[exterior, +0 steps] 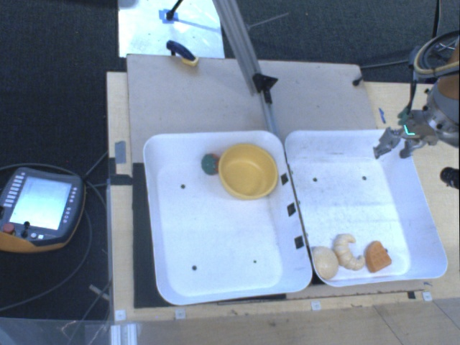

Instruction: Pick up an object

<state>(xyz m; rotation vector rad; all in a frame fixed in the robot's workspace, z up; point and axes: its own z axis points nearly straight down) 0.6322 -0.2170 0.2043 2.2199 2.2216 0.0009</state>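
My gripper [396, 146] hangs over the far right edge of the right bin [359, 185], with its two fingers spread apart and nothing between them. At that bin's near edge lie a pale egg-shaped object [325, 261], a cream curved croissant-like piece [348, 251] and an orange chunk [377, 256]. They are well below the gripper in the view. In the left bin [208, 257] a yellow bowl [248, 170] stands near the far right corner, and a small dark green ball [209, 164] touches its left side.
A slanted metal pole [241, 38] with a black clamp crosses the board behind the bins. A teach pendant [36, 208] lies on the floor at the left. A blue-and-yellow tool [182, 52] rests at the board's far edge.
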